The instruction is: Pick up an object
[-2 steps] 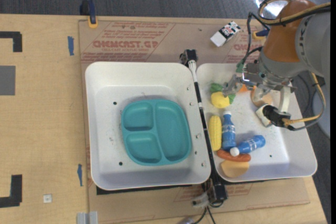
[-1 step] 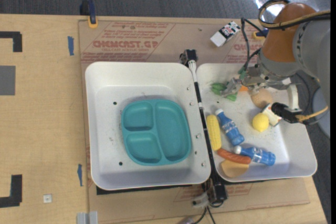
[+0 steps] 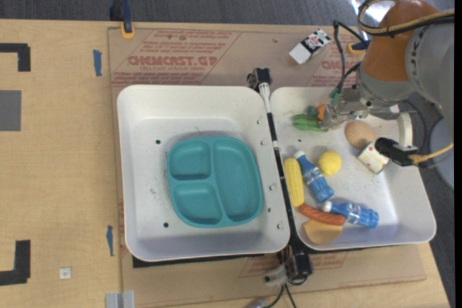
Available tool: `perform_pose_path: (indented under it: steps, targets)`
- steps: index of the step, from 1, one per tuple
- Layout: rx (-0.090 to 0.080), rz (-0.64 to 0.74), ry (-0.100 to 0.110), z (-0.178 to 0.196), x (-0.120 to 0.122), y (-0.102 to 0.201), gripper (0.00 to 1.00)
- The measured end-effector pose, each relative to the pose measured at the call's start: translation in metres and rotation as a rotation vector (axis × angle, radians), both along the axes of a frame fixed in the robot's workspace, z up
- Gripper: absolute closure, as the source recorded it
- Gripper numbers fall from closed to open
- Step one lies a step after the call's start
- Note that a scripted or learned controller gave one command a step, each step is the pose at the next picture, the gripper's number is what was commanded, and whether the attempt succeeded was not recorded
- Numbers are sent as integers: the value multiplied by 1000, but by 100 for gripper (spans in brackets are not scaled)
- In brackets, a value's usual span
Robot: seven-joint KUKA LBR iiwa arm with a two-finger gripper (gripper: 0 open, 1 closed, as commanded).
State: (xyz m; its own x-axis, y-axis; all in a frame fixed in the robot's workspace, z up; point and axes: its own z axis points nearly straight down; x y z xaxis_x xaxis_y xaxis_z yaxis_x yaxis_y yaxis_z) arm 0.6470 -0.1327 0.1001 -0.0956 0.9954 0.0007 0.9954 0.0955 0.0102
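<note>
My gripper (image 3: 334, 114) is low over the back of the right bin (image 3: 415, 209). It sits right at the right end of a green toy vegetable (image 3: 306, 123) with an orange tip; whether they touch is unclear. Just right of the gripper lie a tan egg-shaped toy (image 3: 358, 133) and a small white block (image 3: 371, 158). Nearer the front are a yellow corn cob (image 3: 293, 181), a yellow ball (image 3: 330, 163), two blue bottles (image 3: 315, 177) (image 3: 353, 213), an orange carrot (image 3: 315, 213) and an orange wedge (image 3: 320, 231).
The left bin (image 3: 137, 155) holds a teal divided plate (image 3: 214, 181). A black clip (image 3: 258, 77) sits at the back where the bins meet. A small white tag (image 3: 308, 46) lies on the cardboard behind the right bin. The arm's orange band (image 3: 393, 40) looms over the back right corner.
</note>
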Motion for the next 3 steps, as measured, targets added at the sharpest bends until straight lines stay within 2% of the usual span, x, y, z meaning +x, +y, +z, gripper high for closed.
perform_pose_path:
  steps: [1, 2, 3]
  targets:
    - [0, 0, 0, 0, 0, 0, 0]
    - [11, 227, 60, -18, 10, -12, 0]
    - [15, -62, 33, -17, 17, -48, 0]
